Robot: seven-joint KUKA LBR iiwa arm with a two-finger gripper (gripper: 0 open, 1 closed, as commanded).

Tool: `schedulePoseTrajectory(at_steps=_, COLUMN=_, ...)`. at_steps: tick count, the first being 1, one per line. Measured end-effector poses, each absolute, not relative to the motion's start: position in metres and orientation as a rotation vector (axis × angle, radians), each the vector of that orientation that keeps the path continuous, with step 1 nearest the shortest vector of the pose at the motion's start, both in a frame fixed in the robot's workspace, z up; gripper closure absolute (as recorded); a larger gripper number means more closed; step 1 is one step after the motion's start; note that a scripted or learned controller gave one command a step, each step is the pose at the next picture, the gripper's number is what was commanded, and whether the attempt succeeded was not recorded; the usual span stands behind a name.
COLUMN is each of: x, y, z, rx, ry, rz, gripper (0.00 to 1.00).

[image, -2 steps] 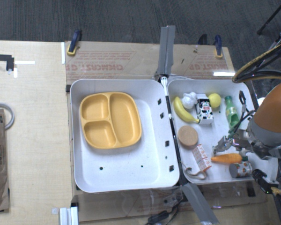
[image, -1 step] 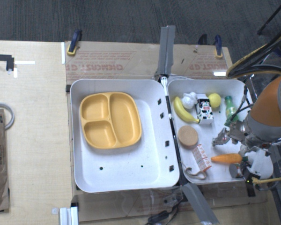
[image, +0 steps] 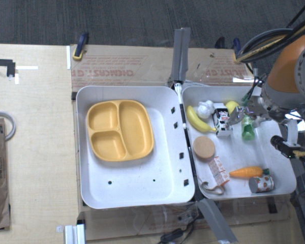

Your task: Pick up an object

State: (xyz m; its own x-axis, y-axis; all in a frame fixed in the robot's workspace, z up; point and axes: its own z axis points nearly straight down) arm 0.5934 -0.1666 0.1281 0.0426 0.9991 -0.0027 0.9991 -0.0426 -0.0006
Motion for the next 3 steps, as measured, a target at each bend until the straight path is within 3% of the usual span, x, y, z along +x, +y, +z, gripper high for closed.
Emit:
schedulePoseTrajectory(at_steps=1, x=0.644, y=-0.186, z=0.094, rx=2.529, ry=1.857, rz=-0.001, gripper=0.0)
schedulePoseTrajectory(at_steps=2, x=0.614, y=-0.099, z=0.092, rx=2.457, ry=1.957, rz=-0.003, gripper=0.0)
schedulePoseTrajectory(at_steps=3, x=0.576, y=-0.093, z=0.092, rx=2.155, ry=2.287, rz=-0.003, gripper=0.0)
